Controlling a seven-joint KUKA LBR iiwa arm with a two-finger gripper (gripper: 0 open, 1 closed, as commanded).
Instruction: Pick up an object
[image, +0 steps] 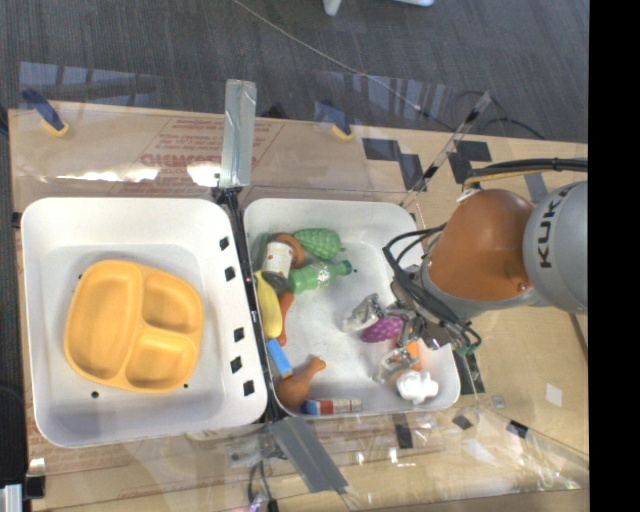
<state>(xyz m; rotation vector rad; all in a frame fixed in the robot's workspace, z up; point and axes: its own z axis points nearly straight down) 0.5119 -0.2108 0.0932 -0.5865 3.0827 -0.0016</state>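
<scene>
We are looking down on a tan tabletop (130, 140) under clear plastic sheeting, where two shallow white bins are sitting side by side. The left bin (60, 225) is holding a smooth yellow tray (133, 325) moulded into three rounded compartments. The right bin (300, 212) is carrying a jumble of toy food: a bumpy green piece (318, 241), a yellow banana (270, 308), a brown drumstick (297, 379), a purple piece (381, 329) and a lumpy white piece (416, 385). The grey arm's hand (405, 335) is hovering low over the purple piece near the bin's right side; we cannot tell whether it is wide, narrow or gripping anything.
</scene>
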